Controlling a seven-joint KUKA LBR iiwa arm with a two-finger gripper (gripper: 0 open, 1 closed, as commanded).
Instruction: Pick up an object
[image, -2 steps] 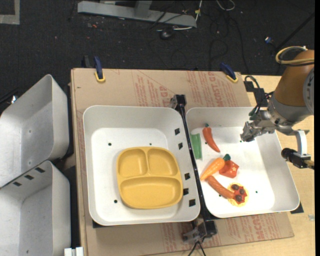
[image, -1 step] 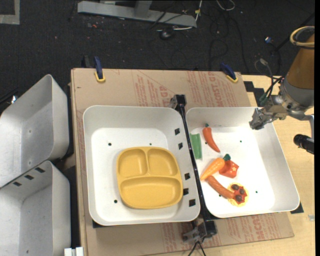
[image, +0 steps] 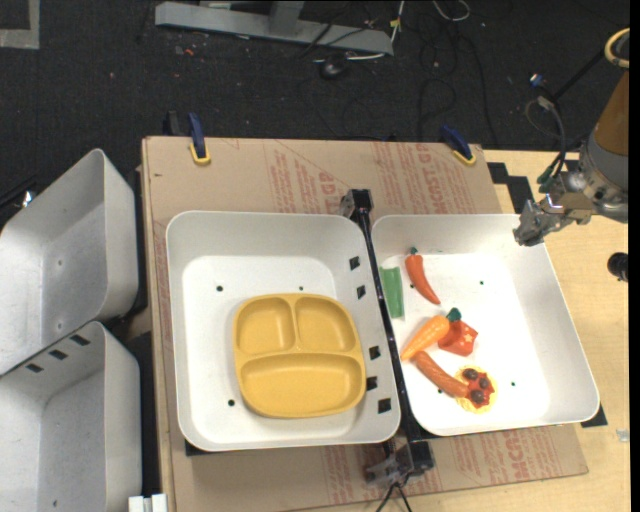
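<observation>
The right bin (image: 530, 300) holds toy foods near its left side: a red chilli pepper (image: 421, 277), a green strip (image: 392, 290), an orange carrot (image: 424, 337), a red pepper piece (image: 459, 337), a sausage (image: 441, 375) and a small pizza slice (image: 476, 391). My gripper (image: 533, 226) hovers over the bin's upper right rim, well apart from all of them. Nothing shows between its fingers.
The left bin (image: 190, 300) holds a yellow divided plate (image: 298, 354). Two larger white tubs (image: 60, 300) stand off the bench at the left. Blue clamps (image: 198, 140) sit at the board's far edge. Cables lie on the floor behind.
</observation>
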